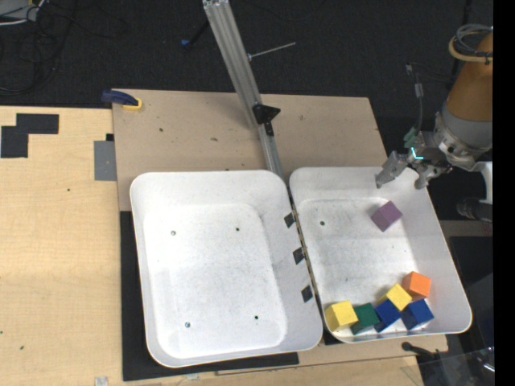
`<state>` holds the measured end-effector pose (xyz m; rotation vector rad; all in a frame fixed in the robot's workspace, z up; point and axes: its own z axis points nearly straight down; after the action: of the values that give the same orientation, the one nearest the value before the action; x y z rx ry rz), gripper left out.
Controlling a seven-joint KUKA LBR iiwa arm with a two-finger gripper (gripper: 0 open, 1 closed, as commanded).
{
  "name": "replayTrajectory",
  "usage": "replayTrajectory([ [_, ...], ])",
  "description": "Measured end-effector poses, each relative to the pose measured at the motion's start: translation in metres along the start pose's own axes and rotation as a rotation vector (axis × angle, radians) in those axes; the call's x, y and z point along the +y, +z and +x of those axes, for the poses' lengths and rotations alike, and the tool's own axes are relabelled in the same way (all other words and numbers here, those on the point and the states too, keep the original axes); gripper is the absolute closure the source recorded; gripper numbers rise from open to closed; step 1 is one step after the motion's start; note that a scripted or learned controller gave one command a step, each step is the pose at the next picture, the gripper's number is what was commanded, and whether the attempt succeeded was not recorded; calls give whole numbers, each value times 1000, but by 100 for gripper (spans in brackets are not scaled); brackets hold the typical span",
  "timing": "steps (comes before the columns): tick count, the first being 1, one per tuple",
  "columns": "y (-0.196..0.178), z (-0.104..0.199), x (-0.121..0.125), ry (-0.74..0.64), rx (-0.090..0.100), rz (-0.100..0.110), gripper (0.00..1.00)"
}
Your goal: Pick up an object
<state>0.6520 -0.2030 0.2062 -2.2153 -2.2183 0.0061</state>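
A purple cube [387, 215] lies alone in the upper part of the right bin [354, 240]. Along that bin's near right corner sits a cluster of cubes: a yellow one [341, 314], a green one [364, 318], two blue ones [387, 315] [417, 313], another yellow one [398, 297] and an orange one [416, 283]. My gripper [406, 173] hangs over the bin's far right rim, up and to the right of the purple cube. Its fingers are spread apart with nothing between them.
The left bin [209, 264] lies beside the right one, joined by black clips [296, 254]. A slanted aluminium rail [240, 71] rises behind the bins. A blue and yellow clamp [122, 99] sits at the bench's far left corner.
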Motion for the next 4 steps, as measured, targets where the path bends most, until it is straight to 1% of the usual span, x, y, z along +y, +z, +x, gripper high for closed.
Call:
replayTrajectory([
  [1, -3, 0, 1, -4, -2, -4, 0],
  [2, 55, -3, 9, -5, 0, 0, 0],
  [3, 110, 8, 7, -3, -1, -1, 0],
  [4, 116, 8, 7, -5, -1, -3, 0],
])
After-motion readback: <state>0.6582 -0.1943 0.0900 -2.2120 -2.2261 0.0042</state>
